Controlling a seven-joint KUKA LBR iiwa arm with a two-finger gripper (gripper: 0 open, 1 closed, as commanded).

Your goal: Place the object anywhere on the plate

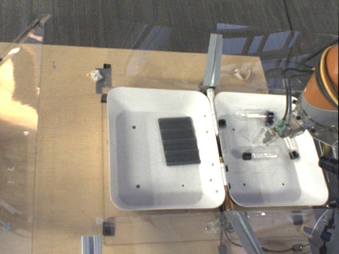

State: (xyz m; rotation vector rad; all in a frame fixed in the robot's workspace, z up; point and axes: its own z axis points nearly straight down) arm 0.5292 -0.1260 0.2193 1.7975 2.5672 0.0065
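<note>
A dark grey ribbed plate (179,141) lies flat in the middle of the left bin (124,194). In the right bin (312,194) lie clear tubes with black caps: one (256,113) near the far wall, another (260,155) nearer the middle. A third black cap (293,154) shows at the right, its tube hard to make out. My gripper (279,129), with green parts at its tip, hangs low over the right bin between the two clear tubes. A faint clear shape (266,136) lies just left of it; I cannot tell if they touch.
The arm's orange band (328,78) and cables come in over the right bin's far right corner. A metal post (213,62) stands behind the seam between the bins. A small black piece (222,123) sits by the right bin's left wall.
</note>
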